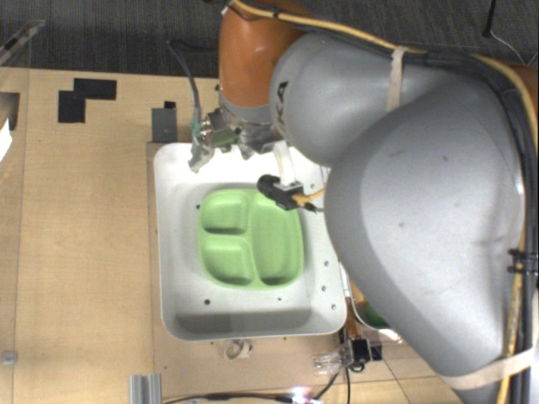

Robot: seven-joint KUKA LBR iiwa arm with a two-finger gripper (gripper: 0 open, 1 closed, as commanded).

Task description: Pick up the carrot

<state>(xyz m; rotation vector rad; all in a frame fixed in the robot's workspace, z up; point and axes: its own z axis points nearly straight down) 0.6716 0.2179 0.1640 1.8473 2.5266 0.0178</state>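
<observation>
My gripper (221,144) hangs over the far edge of the left white bin (173,251), just beyond a green divided plate (251,236). The plate lies in the middle of that bin, and its three compartments look bare. The big grey arm and its orange band (248,49) reach in from the right. They cover almost all of the right bin, so what lies there is hidden.
A sliver of something green (373,316) peeks out under the arm at the right bin's near edge. Black marks (84,98) and a small grey block (164,123) sit on the wooden bench beyond the left bin. Open bench stretches to the left.
</observation>
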